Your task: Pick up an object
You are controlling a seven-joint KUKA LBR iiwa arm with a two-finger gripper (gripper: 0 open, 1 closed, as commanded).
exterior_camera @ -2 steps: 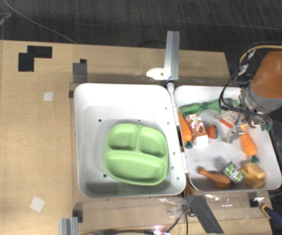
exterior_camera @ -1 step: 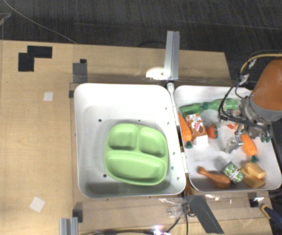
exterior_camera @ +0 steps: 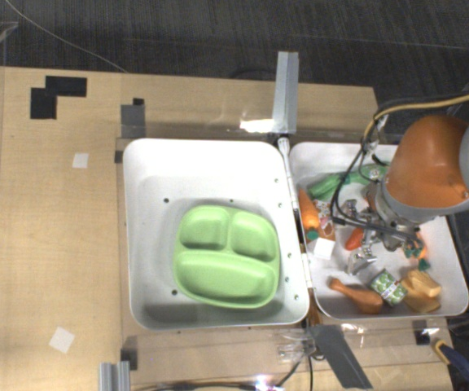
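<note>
The right bin [exterior_camera: 459, 293] in the right half of the frame holds a jumble of small things: a green-labelled can [exterior_camera: 387, 287] near its lower middle, a brown drumstick-shaped piece [exterior_camera: 355, 293] just left of the can, a tan lump [exterior_camera: 421, 290] just right of it, an orange carrot-like piece [exterior_camera: 309, 210] along the bin's left wall, and a green item [exterior_camera: 326, 186] toward the upper left. The gripper [exterior_camera: 363, 259] hangs over the middle of this bin, just above and left of the can; whether its fingers are apart or together cannot be told. The arm [exterior_camera: 426, 165], with its orange band, comes in from the right edge. The left bin [exterior_camera: 145, 177] at centre frame carries a green divided tray [exterior_camera: 228, 256]. Both bins sit on the wooden bench [exterior_camera: 47, 243].
</note>
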